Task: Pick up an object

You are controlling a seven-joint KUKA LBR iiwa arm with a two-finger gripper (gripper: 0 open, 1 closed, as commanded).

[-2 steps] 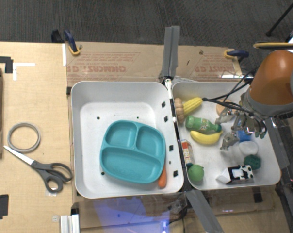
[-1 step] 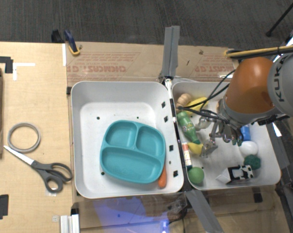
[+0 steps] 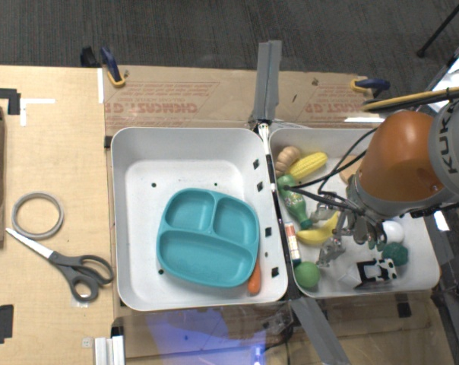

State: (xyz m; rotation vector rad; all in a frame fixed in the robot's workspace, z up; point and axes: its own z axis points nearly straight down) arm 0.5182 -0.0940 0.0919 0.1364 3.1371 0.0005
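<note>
Reaching in over the right bin (image 3: pixel 419 276), the arm (image 3: pixel 400 166) hides much of that bin's contents beneath its orange band. Its gripper (image 3: pixel 337 249) hangs low just beside a banana (image 3: pixel 314 236); how far it is open cannot be told among the cables and metal parts, and nothing is seen between its tips. Nearest the front rim of this bin sit a round green fruit (image 3: pixel 307 275) and a black-and-white toy (image 3: pixel 380 268), hard to identify. The smooth yellow banana lies with its long axis roughly left to right, slightly curved. Farther back in the bin lies a knobbly yellow corn cob (image 3: pixel 307 164), pointing up to the right. Left of this bin, the other bin (image 3: pixel 131 166) holds a glossy teal divided plate (image 3: pixel 209 236) and an orange carrot (image 3: pixel 254 280) partly tucked under its edge.
</note>
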